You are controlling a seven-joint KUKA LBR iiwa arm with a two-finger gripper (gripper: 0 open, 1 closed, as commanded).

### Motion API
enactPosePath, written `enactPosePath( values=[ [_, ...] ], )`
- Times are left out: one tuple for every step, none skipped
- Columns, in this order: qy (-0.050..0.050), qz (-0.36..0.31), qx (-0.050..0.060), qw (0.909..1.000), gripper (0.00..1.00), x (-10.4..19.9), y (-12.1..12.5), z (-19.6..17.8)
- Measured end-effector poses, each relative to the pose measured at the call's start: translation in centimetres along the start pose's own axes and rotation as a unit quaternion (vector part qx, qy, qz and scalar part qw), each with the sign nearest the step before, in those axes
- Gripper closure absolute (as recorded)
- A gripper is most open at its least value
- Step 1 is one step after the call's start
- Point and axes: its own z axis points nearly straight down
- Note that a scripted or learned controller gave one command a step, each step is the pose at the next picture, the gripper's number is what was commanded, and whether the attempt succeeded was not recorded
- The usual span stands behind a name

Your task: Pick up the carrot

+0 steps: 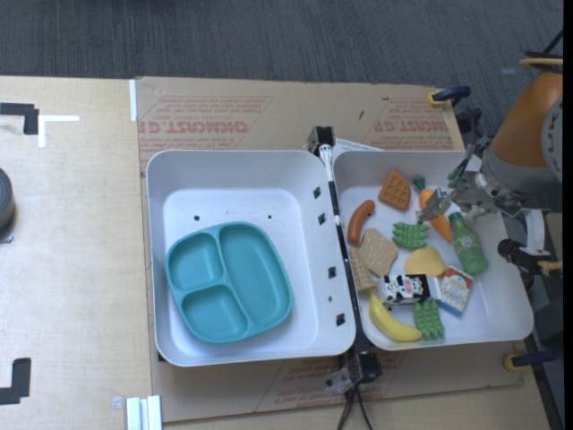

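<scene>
Carrot, a small orange toy piece [440, 225], lies in the right-hand white bin [501, 325], upper right of the frame, just beside a green plastic bottle [466, 245] and a green leafy toy [410, 235]. The grey two-finger gripper [436, 206] sits right above it; whether its jaws are open or closed cannot be told, and no carrot shows between them. The likely trouble is crowding: the bottle and a waffle-patterned brown square [394, 190] lie close, so the gripper could catch or nudge a neighbour instead.
</scene>
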Motion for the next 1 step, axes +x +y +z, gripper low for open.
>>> enactPosePath(
  values=[
    [-0.008,-0.002,-0.001,1.0000,1.00,-0.50,-0.03,-0.99]
  ],
)
